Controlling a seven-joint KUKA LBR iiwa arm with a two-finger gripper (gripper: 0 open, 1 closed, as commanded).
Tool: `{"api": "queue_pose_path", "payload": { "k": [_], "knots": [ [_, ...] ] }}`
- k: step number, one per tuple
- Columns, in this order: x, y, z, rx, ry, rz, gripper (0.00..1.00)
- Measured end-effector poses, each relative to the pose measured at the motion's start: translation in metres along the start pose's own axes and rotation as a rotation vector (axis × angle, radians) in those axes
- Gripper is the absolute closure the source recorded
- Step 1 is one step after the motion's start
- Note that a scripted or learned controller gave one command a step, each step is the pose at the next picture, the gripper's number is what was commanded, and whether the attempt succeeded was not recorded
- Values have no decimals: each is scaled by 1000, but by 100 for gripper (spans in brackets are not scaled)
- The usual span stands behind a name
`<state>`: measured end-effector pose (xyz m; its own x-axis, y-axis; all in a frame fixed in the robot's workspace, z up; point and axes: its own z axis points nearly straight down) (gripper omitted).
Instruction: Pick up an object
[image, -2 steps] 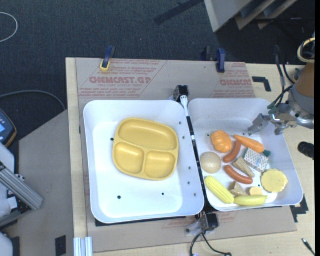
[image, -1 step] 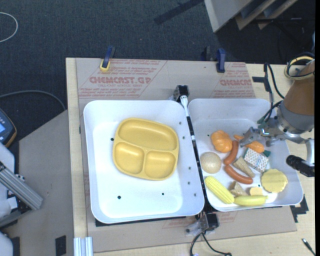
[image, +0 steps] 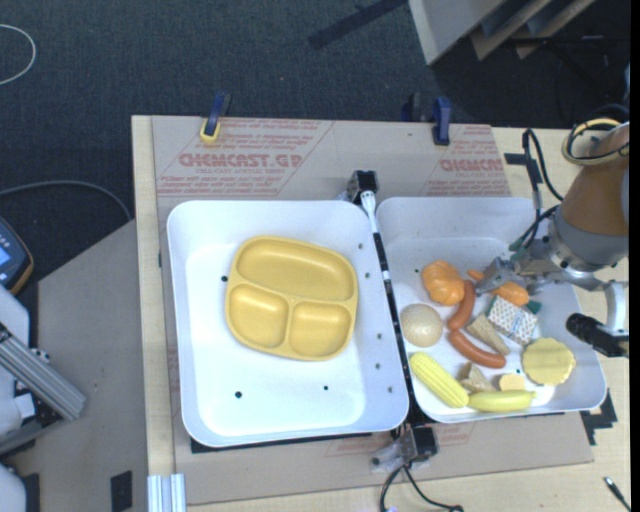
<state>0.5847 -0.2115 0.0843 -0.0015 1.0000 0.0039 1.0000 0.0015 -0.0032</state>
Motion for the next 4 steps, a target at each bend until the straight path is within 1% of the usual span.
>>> {"api": "queue_pose_path", "payload": {
  "k": [1,2,3,4],
  "knots": [
    [-1,1,-11,-3,-3,1,100],
    [-6,0,-75,-12,-8,1,100],
    [-13,-6,-127,-11,-8,2,100],
    [-13,-5,-142,-8,-7,1,100]
  ]
}}
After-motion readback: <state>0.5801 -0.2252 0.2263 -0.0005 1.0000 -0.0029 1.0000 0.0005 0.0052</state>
